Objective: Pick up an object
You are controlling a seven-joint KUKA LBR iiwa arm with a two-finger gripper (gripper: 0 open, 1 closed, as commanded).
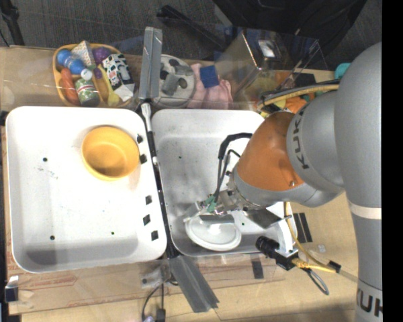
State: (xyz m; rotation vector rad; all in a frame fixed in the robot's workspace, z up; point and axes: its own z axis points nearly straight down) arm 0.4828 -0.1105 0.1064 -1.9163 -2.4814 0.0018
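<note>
- Grey and orange-banded, the arm [302,159] reaches in from the right and bends down over the right white bin [188,139]; its gripper [218,206] sits low near that bin's front edge, directly over a white shallow round bowl [213,235].
- Whether the gripper is spread or closed cannot be told: the wrist and its dark cables cover the tip, and only a small greenish part shows where it meets the bowl's rear rim.
- The white bowl lies at the front of the right bin, near the divider between the two bins, and rests on the bin floor.
- The left white bin [47,200] holds a yellow-orange round plastic bowl [110,153] in its back right part, upright, mouth up, close to the divider.
- Both bins sit side by side on a pale wooden bench [27,72].
- Behind the left bin stands a yellow basket [62,62] full of small colourful toy bottles and packets.
- Behind the right bin lie a grey-and-white object [174,79], a pink cloth [211,96] with a blue block [209,75] on it, and a clear plastic box [269,62].
- Dark carpet lies beyond the bench at the top.
</note>
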